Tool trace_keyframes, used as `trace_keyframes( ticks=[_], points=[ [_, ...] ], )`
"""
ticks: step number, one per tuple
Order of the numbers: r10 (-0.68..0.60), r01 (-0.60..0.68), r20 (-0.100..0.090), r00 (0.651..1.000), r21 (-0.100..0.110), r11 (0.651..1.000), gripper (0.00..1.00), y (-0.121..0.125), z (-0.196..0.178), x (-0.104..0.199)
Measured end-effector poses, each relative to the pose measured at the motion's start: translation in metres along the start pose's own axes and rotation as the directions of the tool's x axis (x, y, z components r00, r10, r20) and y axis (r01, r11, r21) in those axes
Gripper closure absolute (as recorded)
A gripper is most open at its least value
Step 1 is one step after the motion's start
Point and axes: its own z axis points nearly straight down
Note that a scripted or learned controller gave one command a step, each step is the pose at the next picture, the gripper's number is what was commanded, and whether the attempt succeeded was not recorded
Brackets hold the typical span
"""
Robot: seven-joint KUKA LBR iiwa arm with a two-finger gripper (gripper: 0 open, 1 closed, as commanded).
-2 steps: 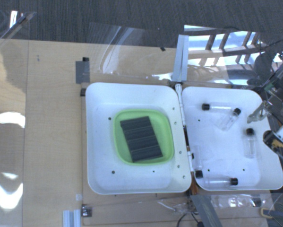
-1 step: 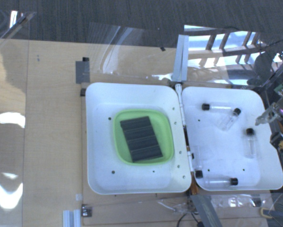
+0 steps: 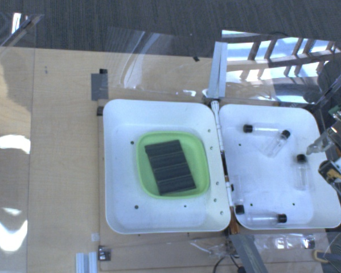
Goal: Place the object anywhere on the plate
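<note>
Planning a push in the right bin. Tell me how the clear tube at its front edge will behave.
The clear tube looks round and lies flat on the smooth white bin, so it would probably roll. It appears thin-walled, likely light. Its glossy surface may slip between fingers.

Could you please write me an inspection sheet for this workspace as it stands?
Surface: wooden bench bearing two white bins, left bin and right bin, side by side.
Job's things: green plate in the left bin, with a dark ribbed block lying flat on it.
Clutter: four clear tubes with black caps in the right bin, e.g. one near the far wall, one near the near wall.
Grippers: end effector at the right bin's right edge; finger state cannot be told.
Cables: dark cables below the bins.
Surroundings: clear sheeting behind the bins, dark floor beyond.
</note>
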Motion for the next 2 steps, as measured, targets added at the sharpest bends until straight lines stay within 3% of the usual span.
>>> trace_keyframes(
  ticks=[2],
  points=[
    [0.077, -0.077, -0.001, 0.997, -0.001, 0.997, 0.0, 0.0033, 0.0063, -0.0026]
  ],
)
